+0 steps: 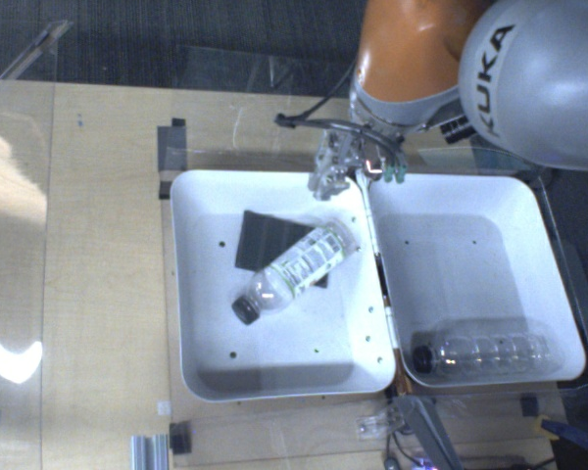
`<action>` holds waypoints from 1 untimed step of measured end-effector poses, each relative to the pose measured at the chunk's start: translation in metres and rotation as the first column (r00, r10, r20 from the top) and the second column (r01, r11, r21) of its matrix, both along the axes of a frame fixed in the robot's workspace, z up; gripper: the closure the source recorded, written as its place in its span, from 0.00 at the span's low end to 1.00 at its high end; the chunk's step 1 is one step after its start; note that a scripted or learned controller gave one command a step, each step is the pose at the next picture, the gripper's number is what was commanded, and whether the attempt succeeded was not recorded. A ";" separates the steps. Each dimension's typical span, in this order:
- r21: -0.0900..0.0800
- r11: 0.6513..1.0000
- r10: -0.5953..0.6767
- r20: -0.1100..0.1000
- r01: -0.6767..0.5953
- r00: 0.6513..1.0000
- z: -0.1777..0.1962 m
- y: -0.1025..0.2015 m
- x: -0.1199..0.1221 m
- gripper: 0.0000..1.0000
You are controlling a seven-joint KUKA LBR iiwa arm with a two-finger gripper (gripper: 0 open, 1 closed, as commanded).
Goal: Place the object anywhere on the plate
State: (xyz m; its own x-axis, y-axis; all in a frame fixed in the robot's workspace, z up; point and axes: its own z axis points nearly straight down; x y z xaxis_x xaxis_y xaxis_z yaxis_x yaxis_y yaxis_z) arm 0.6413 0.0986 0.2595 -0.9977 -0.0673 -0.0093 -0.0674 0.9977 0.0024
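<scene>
Nearest the lens, the pale wooden desk (78, 311) carries two shallow white bins set side by side, their inner walls touching. At left, the left bin (191, 351) contains a flat dark square plate (263, 235) lying toward the far half of its floor. A clear plastic bottle (299, 267) lies on its side across the plate's near right part, set diagonally: its dark cap points toward the bin's near left, clear of the plate, while its base points toward the far right corner, close to the wall shared with the neighbouring bin. Roughly the middle of the bottle overlaps the plate; both ends extend past it. Above the far rim, where the two bins meet, hangs the gripper (351, 172), apart from the bottle and with nothing visibly in it; whether it is spread or pressed together cannot be told from this angle. At right, the right bin (461, 253) holds a second clear bottle (480, 352) lying on its side along the near wall, cap to the left. The grey arm (544, 67), with its orange band (412, 37), enters from the upper right.
</scene>
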 end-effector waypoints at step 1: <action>-0.004 0.946 0.325 0.005 -0.325 0.946 0.027 -0.037 0.001 1.00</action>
State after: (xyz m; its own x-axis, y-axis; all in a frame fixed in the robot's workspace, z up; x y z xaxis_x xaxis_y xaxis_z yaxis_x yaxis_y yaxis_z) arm 0.6425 0.0616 0.2870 -0.9215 -0.3882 -0.0139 -0.3882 0.9216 -0.0021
